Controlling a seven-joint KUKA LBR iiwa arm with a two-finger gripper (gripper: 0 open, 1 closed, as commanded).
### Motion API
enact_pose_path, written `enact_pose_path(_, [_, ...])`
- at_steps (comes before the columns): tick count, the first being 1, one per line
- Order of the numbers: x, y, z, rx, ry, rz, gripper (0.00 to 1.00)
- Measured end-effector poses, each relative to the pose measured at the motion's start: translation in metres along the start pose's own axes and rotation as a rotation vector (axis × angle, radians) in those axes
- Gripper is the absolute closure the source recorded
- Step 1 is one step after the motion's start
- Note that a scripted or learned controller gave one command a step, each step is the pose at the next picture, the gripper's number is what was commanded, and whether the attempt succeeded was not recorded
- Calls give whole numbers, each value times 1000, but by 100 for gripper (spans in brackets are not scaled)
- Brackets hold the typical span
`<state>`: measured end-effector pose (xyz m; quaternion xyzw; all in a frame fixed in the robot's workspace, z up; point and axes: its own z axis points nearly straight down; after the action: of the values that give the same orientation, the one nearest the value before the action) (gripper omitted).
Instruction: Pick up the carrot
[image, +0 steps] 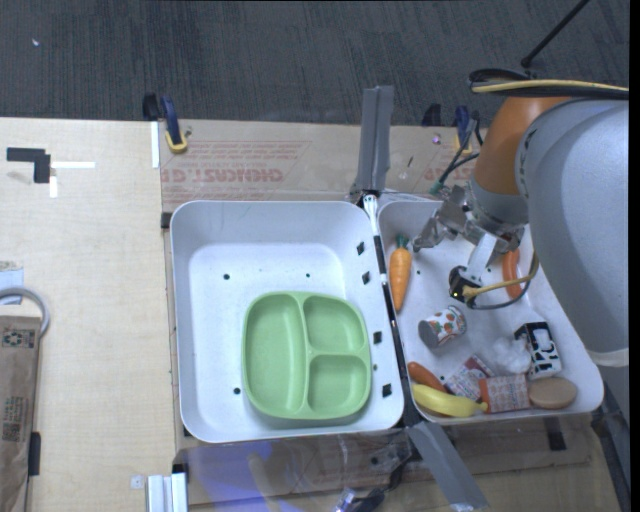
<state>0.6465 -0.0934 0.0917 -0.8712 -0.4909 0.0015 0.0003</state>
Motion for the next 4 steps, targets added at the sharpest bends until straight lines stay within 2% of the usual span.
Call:
enact_pose_path(1, [-8,19,-96,-2,0,-134,0])
enact_pose_path(2, [-27,-18,1,1,0,-154,0])
enact_pose_path(3, [-8,19,-26,-2,1,-79,0])
enact_pose_path(4, [-79,-94,2,3,0,173,0])
